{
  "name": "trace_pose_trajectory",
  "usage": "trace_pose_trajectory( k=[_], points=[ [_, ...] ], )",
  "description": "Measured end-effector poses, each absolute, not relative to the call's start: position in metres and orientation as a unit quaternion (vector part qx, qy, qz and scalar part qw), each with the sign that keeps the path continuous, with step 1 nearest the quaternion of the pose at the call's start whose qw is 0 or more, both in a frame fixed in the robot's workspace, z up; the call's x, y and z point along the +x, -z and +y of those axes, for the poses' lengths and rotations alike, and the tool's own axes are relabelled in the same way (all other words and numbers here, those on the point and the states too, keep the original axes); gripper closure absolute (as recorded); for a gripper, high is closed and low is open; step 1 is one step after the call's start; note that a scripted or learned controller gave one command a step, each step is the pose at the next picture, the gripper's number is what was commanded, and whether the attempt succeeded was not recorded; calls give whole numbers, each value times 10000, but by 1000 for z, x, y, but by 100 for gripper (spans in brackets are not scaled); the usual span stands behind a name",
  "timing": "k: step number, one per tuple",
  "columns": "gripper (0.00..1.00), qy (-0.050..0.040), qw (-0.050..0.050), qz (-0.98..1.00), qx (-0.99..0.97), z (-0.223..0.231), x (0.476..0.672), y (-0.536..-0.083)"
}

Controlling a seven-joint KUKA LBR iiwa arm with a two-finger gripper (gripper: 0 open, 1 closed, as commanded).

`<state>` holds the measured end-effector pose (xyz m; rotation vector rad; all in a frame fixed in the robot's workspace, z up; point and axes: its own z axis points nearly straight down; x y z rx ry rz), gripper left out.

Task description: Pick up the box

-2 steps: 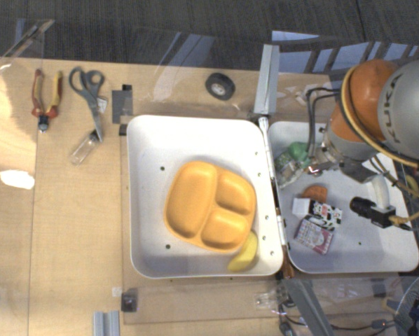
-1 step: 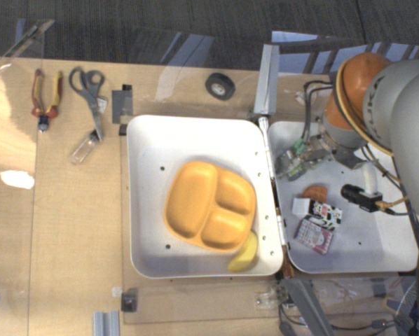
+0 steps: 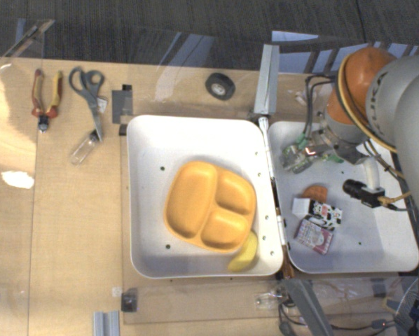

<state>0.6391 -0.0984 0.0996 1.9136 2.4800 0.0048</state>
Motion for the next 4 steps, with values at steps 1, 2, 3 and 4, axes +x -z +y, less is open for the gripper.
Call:
trace_pose_trajectory(
  k=[1, 2, 3, 4],
  points=[
    [100, -25, 24, 7615, 6481, -9, 625, -186],
    [100, -20, 22, 8341, 5516, 36, 605, -185],
    [100, -24, 39, 8314, 5556, -9, 646, -338],
    [100, -13, 15, 8209, 5711, 36, 564, -242]
  ],
)
